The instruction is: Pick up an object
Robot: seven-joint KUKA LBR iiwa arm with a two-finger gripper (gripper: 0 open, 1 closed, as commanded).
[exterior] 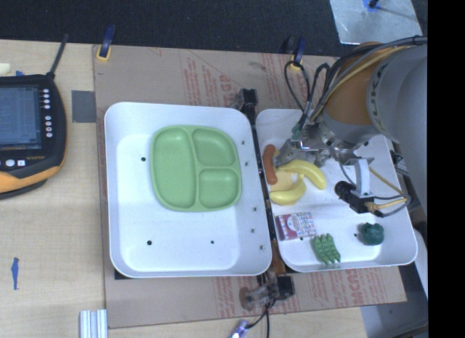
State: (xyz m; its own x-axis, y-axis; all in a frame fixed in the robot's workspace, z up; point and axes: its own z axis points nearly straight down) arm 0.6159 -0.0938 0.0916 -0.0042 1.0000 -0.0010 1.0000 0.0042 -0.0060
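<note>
The right bin [392,256] holds a yellow banana [298,182], an orange-red sausage-shaped toy [270,165], a small printed card or packet [296,225], a green ridged vegetable toy [325,248] and a dark green round toy [372,234]. My gripper [311,149] hangs low over the back of this bin, right above the banana's upper end. The wrist and cables cover its fingertips. A green three-compartment plate [196,167] lies in the left bin [131,242].
A teach pendant [25,133] rests on the bench at far left. The bins' shared divider [260,191] runs just left of the sausage toy. Cables and a black fitting [352,195] trail from the arm over the right bin.
</note>
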